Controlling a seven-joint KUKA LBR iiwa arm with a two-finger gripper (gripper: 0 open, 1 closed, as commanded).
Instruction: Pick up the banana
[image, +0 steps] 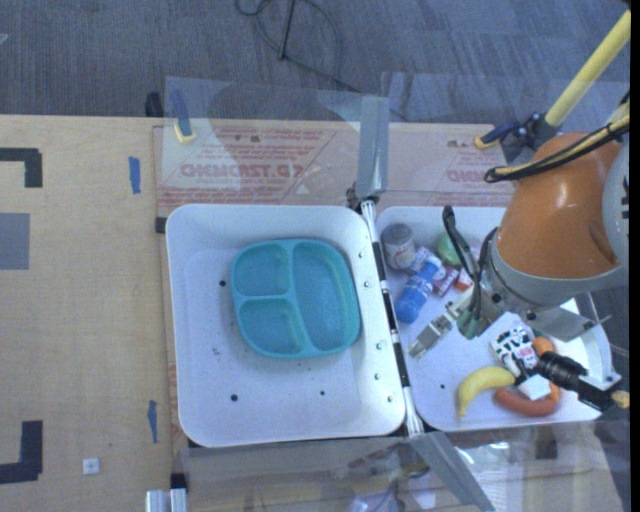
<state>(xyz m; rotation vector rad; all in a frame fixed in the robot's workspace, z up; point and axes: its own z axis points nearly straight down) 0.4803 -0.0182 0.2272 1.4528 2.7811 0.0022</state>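
The yellow banana (482, 386) lies curved on the floor of the right bin (440, 400), near its front edge. Its right end touches an orange-red sausage-shaped thing (528, 402). My gripper (430, 336) hangs low over the right bin's left-middle part, up and to the left of the banana and apart from it. Nothing shows in its grasp. The grey arm with its orange band (555, 215) covers the bin's upper right.
In the right bin a grey can (398, 243) and blue-and-red packets (417, 288) lie at the back left, and a white-and-black object (513, 347) sits beside a small orange thing (543, 346). The left bin (200, 390) holds a teal divided plate (297, 298).
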